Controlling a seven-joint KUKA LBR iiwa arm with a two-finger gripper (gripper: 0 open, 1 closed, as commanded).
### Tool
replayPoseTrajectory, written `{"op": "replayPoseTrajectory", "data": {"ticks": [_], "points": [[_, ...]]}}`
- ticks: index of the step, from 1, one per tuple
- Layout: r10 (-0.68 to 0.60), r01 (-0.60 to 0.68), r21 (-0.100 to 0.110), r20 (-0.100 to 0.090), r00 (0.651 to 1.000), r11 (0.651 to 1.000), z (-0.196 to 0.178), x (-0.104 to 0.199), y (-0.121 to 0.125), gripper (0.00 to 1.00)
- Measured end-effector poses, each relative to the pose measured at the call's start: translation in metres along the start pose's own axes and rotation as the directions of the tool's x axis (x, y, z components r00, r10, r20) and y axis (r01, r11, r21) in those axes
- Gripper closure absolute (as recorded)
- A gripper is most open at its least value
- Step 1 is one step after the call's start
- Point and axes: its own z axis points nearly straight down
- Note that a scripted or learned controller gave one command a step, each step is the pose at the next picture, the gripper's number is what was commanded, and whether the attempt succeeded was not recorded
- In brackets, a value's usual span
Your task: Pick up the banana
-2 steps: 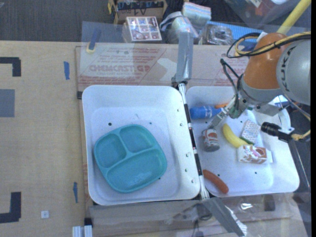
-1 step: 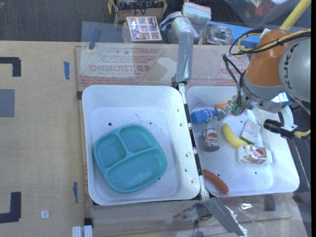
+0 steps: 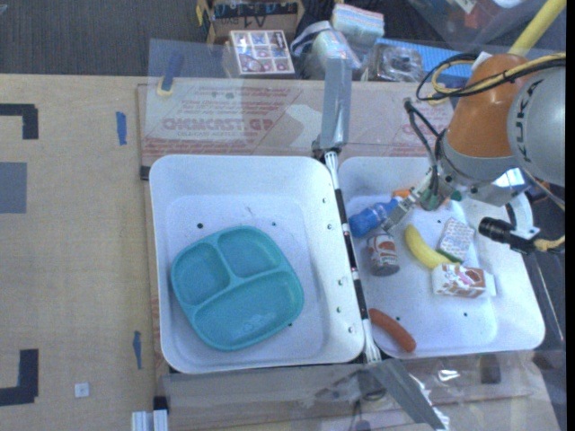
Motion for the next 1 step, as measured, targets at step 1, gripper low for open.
{"op": "replayPoseTrajectory", "data": {"ticks": [1], "points": [[-0.213,0.213,0.009,-0.017,0.977,0.977,0.0094,-0.0071,0.0065,0.0]]}}
